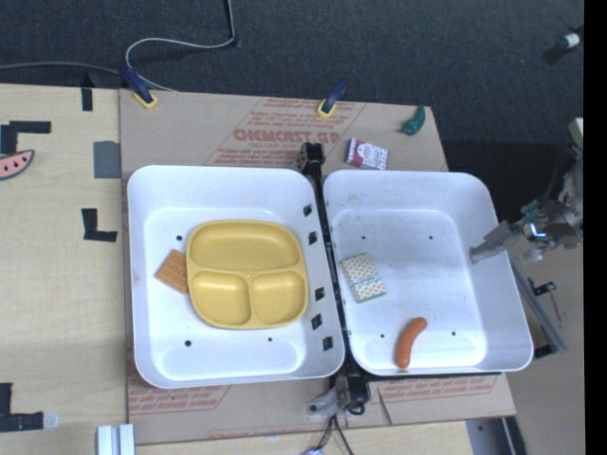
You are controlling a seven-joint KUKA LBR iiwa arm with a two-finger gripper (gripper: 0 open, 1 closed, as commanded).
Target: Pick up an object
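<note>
Approaching is the step I judge to be in hand: nothing is lifted, and the gripper (482, 249) sits at the right rim of the right bin (493, 207), above the bin wall and well apart from the contents. I cannot tell from this camera view whether it is open or closed; the tip reads as a grey wedge and nothing is visible in its grasp.

Candidates in the right bin: a sausage (410, 341) lying on the floor near the front wall, tilted, and a small patterned packet (362, 277) lying flat near the left wall. The left bin (152, 207) holds a yellow divided plate (248, 273) that partly covers a tan cracker-like piece (173, 271) at its left edge.

In my judgement the sausage is the better target: it is nearer the gripper, stands clear of the walls and should offer a rounded body to close across. I would align the jaws across its short axis, descend over its middle and close gently, since it may roll or slip. The packet lies flat and thin, which I expect would make a pinch unreliable.

Arm pose: the wrist (560, 218) enters from the right, low over the bin's right rim, with the tool pointing left and slightly downward toward the bin interior.
</note>
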